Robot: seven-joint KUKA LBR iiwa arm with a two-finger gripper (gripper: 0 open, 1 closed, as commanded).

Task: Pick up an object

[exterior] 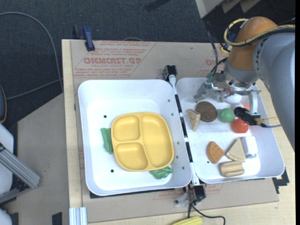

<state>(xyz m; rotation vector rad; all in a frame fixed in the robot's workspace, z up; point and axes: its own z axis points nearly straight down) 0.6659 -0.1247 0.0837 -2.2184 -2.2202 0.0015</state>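
Observation:
My gripper (229, 93) hangs over the back of the right bin (274, 161), below the orange band of the arm. Just in front of it lie a brown round cookie (206, 111), a green ball (227, 115) and a red tomato-like piece (240, 126). A small white object (233, 98) sits right under the gripper, partly hidden. Further forward are a tan wedge (193, 119), an orange cracker (215, 152), a sandwich triangle (236, 150), a white cylinder (251, 146) and a bread roll (231, 168).
The left bin (93, 97) holds a yellow compartment plate (142, 140) with green leaf pieces (107, 139) at its left and front edges. A black-clipped divider (179, 116) separates the bins. The grey arm (281, 64) covers the right bin's back right corner.

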